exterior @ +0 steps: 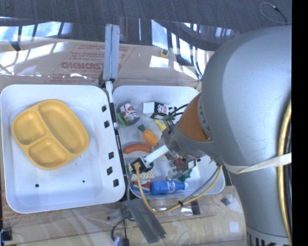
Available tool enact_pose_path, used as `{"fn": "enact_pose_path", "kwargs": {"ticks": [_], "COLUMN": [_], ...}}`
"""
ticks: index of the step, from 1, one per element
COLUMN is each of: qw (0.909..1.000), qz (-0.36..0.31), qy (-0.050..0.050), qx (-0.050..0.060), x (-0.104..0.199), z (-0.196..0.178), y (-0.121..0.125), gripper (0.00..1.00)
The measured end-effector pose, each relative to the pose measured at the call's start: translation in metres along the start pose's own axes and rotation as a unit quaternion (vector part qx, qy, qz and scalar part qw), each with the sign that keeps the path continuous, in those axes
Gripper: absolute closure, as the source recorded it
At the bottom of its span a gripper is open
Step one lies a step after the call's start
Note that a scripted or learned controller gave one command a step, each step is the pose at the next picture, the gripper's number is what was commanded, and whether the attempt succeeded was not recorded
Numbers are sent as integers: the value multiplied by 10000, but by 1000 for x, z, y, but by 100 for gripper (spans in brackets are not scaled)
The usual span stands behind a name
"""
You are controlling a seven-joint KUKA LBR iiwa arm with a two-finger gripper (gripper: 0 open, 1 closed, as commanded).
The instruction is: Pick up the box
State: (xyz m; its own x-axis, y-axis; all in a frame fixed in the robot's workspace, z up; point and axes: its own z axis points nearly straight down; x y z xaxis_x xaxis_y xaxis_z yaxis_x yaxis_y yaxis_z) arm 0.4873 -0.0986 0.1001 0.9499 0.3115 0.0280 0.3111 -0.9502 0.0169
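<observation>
The big grey arm [246, 117] is leaning in over the right bin [124, 94], its orange band [191, 123] glowing just above the wrist. The gripper [177, 163] is hanging low among the clutter near the front of that bin, and how it is set cannot be made out from up here. The box [155, 107] is sitting at the back of the right bin, lying flat: a small carton, white at one end, dark with red print at the other. It is resting apart from the gripper, just beside a small can [127, 114]. A toy carrot [149, 136] and a hot dog [137, 148] are lying nearer the middle, a blue bottle [167, 187] along the front wall. A yellow divided plate [49, 133] is occupying the left bin [61, 199].
</observation>
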Motion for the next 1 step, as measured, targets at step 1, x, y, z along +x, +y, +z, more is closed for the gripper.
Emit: {"fn": "enact_pose_path", "kwargs": {"ticks": [1], "qw": [9986], "qz": [519], "qy": [20], "qx": [-17], "x": [3], "z": [-1], "y": [-4], "gripper": [0]}}
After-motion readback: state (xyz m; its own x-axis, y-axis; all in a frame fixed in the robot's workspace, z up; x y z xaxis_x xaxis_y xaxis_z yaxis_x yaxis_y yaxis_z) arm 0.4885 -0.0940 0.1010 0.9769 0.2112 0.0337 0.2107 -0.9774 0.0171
